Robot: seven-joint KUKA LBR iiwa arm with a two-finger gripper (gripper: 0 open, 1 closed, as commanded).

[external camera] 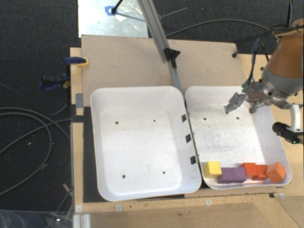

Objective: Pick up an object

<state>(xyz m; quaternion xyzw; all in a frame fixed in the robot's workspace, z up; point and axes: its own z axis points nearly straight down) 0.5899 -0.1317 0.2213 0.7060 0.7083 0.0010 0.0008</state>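
Blocks sit nearest the lens, in a row along the near wall of the right bin point(266, 141), at the counter's point(123, 65) near right corner. Going largest to smallest from there:

Counter: tan board, carries both bins side by side. Its near edge is partly cut off by the frame.

Left bin point(109, 103): white, shallow, just a few dark specks on the floor.

Right bin: same type, touching the left one along the middle seam. All candidate objects are in it, bunched against the near wall; my guess is they slid or got pushed there, which leaves little finger room on the wall side.

Arm point(287, 61): comes in over the counter's right edge, orange band visible, upper part cut off by the frame.

Hand point(236, 102): hangs over the far half of the right bin, well apart from the blocks. Nothing between the fingers. Grey on white and small, so I cannot tell whether they are spread or pressed together.

Blocks: purple block point(232, 175), the widest; orange block point(276, 172) in the bin's right corner, tilted; red-orange block point(254, 170) between those two, touching both as far as I can see; yellow block point(212, 168) at the left end, most exposed, likely the easiest pick.

Pick not yet started, judging by the gap.
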